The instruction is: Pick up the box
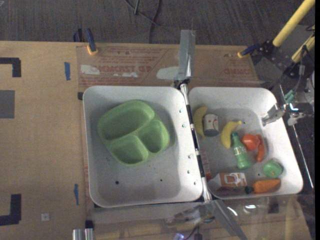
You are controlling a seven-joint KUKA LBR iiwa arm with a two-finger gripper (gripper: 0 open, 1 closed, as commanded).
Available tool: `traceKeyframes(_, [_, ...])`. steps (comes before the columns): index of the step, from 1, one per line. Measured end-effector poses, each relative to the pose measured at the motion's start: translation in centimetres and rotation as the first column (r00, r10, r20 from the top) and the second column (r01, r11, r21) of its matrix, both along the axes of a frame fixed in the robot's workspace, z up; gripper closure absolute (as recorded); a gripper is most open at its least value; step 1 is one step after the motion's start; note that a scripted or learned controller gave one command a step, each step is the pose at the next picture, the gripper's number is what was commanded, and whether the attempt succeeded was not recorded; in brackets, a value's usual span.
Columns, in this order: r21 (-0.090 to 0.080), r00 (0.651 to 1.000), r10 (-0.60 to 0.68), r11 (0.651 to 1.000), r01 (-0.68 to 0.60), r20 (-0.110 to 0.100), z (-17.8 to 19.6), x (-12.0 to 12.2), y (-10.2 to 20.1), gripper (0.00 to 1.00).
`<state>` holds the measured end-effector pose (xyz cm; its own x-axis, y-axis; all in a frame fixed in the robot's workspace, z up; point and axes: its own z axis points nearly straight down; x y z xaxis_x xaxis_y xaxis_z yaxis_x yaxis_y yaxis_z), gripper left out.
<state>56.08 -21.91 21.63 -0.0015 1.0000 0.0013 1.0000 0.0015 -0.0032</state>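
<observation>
- Camera view showed you the small orange and white carton box (pixel 231 179) lying flat near the front edge of the right shallow white bin (pixel 250 98).
- The metal two-finger gripper (pixel 276 113) hung at that bin's far right rim, well apart from the box. You could not tell its state.
- The slim green plastic bottle (pixel 241 156) lay just behind the box, and the orange toy carrot (pixel 266 185) lay just beside it.
- You had to come straight down and squeeze the box's narrow sides, without bumping those two.
</observation>
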Motion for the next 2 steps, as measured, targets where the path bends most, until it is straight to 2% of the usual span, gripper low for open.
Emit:
traceKeyframes(1, [0.001,0.997,0.073,0.997,-0.073,-0.001,-3.6,3.3,6.1,0.0])
traceKeyframes(2, [-0.004,0.961,0.276,0.961,-0.276,0.005,3.2,0.7,2.4,0.0])
